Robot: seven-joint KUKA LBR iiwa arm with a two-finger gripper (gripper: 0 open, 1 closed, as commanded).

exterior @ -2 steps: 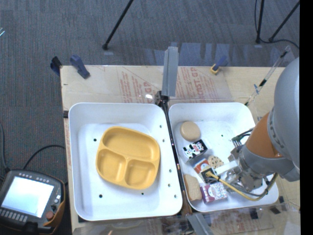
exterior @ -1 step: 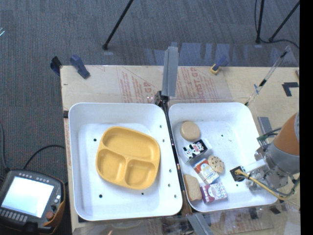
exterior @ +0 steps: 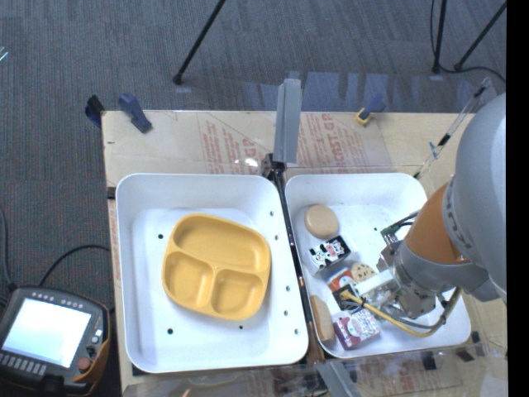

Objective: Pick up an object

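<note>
Pincer [exterior: 382, 292] (perhaps touching) among right-bin [exterior: 413, 190] items

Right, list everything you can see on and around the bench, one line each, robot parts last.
left bin: 1, white, left half of bench
yellow tray: 1, yellow, three compartments, in left bin
right bin: 1, white, right half of bench
round tan item: 1, tan, upper part of right bin
cow-print packet: 1, black and white, below the round tan item
small packets: a few, red, pink and white, near front of right bin
brown stick-shaped item: 1, brown, front left edge of right bin
handheld pendant: 1, grey with lit screen, floor at lower left
arm: 1, grey with orange band, over right bin
gripper: 1, low among the small packets
</note>
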